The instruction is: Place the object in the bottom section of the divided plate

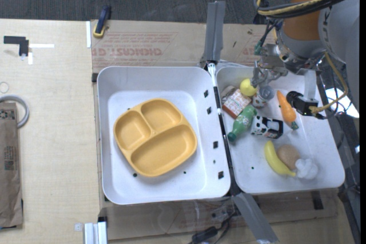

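The end effector (264, 90) is hiding its fingertips among the right bin's (329, 140) clutter; the brown bag (9, 163) is running off the left edge.

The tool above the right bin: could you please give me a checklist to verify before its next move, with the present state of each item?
1. Divided plate lies flat in the left bin: ok.
2. Bottom section of the plate has nothing in it: ok.
3. Tool is over the right bin, near the yellow ball and the carrot: ok.
4. An object sits between the tool's tips: cannot tell, the view is too cluttered there.
5. Target has room around it: not ok; the ball, snack packet and green bottle crowd together.
6. Path over the divider to the plate is free: ok.
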